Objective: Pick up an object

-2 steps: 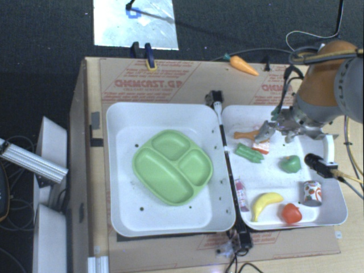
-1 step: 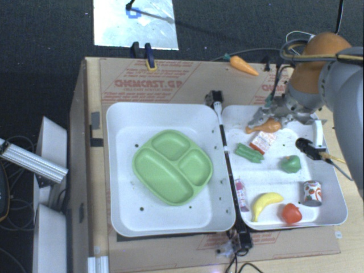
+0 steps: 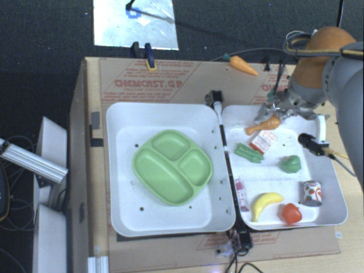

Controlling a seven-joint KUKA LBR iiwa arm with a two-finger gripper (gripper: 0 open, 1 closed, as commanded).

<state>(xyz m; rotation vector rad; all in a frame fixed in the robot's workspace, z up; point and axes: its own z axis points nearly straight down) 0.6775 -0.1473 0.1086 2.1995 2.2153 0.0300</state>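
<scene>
Camera view puts the hand point(image 3: 272, 111) low over the far edge of the right bin point(image 3: 333, 212), and whether it is clenched or released cannot be told. An orange carrot point(image 3: 263, 125) lies touching or just under it, long axis running from the hand down and left toward the divider. Judged nearest, it looks the likely pick. Just beside it sits a red-and-white packet point(image 3: 263, 141), then a green pepper point(image 3: 249, 153), so room on the near side is tight. Farther out lie a banana point(image 3: 264, 202) and a tomato point(image 3: 291, 213), well apart.
</scene>
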